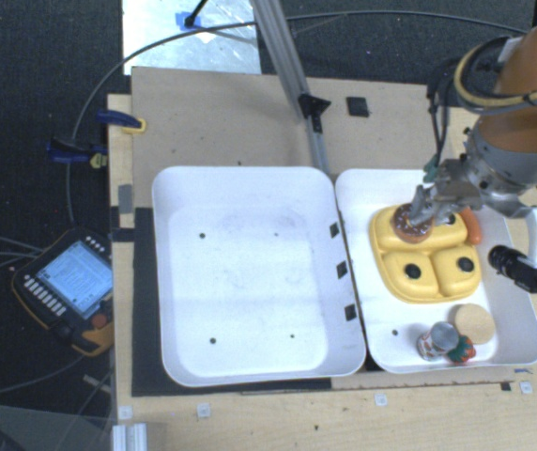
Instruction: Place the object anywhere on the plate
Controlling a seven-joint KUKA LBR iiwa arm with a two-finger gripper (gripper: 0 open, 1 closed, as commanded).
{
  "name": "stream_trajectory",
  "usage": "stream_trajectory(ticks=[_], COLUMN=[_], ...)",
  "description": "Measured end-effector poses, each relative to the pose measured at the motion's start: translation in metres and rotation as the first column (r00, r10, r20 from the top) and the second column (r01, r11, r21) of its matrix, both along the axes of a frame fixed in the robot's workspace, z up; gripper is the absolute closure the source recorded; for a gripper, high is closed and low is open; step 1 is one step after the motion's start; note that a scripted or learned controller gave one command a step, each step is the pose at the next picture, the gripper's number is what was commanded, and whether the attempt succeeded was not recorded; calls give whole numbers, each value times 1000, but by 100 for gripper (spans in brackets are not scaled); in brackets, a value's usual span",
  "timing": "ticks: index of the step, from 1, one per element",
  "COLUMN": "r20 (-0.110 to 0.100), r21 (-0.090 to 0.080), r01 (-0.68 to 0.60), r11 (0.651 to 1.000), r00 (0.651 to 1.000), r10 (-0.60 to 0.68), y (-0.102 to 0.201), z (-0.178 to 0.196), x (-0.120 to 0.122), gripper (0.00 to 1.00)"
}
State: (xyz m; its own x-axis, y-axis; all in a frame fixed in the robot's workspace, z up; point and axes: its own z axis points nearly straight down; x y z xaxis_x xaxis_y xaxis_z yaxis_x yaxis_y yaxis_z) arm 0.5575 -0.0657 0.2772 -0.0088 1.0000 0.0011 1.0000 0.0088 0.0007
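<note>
A yellow sectioned plate [425, 256] lies in the right bin [362, 280]. A brown round doughnut-like object [406, 225] rests in the plate's large far compartment. My gripper [427, 210] hangs right over that object, its tip at the object's right edge, and hides part of it. The two small near compartments of the plate hold nothing.
An orange piece [473, 225] lies against the plate's right side. A tan round disc [476, 321] and a small multicoloured item [442, 344] sit in the right bin's near corner. The left bin [245, 271] stands beside it. A metal pole [287, 59] slants behind the bins.
</note>
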Motion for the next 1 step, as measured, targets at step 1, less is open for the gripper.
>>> stream_trajectory(ticks=[1], r20=[-1], r21=[1], r01=[-2], r11=[1000], r00=[1000], r10=[2], y=[56], z=[-11], x=[-10], gripper=[100])
